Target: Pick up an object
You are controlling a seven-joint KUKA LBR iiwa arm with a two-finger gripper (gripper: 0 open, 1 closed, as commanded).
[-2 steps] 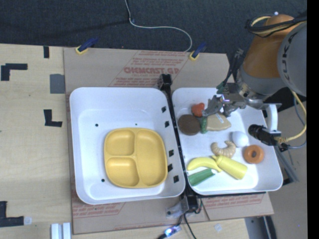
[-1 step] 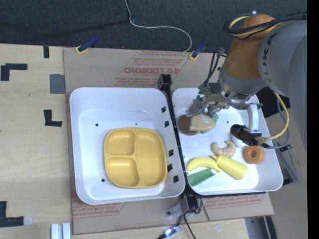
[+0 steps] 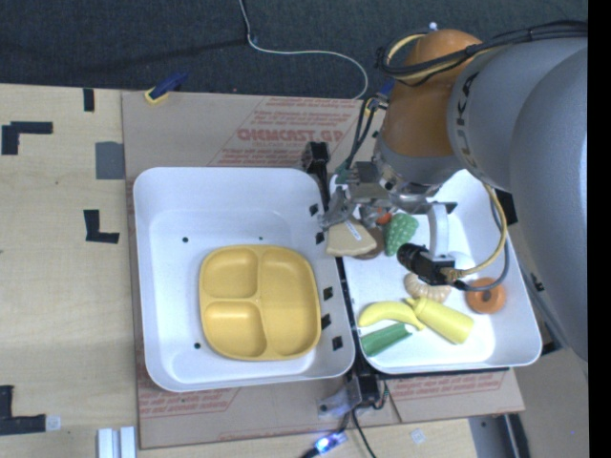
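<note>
Your gripper sits just above a tan lump; you cannot tell whether it is pinching anything.

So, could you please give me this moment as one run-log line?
arm: over right white bin | gripper: above tan rounded object, hold unconfirmed | left white bin: yellow divided plate

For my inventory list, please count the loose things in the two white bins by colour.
Yellow: 3 (divided plate, banana, corn-like piece)
Green: 2 (long piece, bumpy piece)
Orange: 1 (ring)
Tan: 2 (bread-like piece, small piece)
Total: 8
</note>
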